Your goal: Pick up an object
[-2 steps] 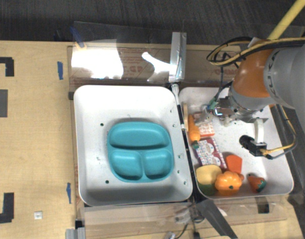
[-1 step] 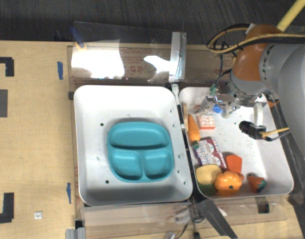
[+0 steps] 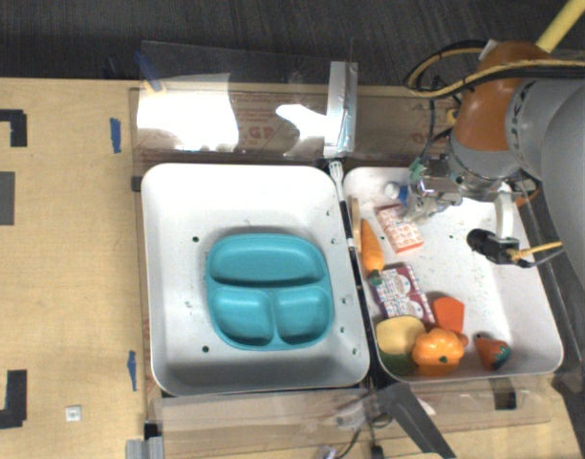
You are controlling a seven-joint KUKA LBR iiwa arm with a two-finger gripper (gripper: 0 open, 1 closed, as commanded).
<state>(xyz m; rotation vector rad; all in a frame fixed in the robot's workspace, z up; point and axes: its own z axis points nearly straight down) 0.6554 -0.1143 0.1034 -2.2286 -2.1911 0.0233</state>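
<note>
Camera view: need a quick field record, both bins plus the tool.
left bin: teal divided tray
right bin: carrot; upper packet; lower packet; yellow-green fruit; orange fruit; red-orange block; small orange-and-teal item
tool: over the right bin's far end, beside the upper packet
grasp: cannot tell
clutter: most items bunched along the right bin's left and near sides
</note>
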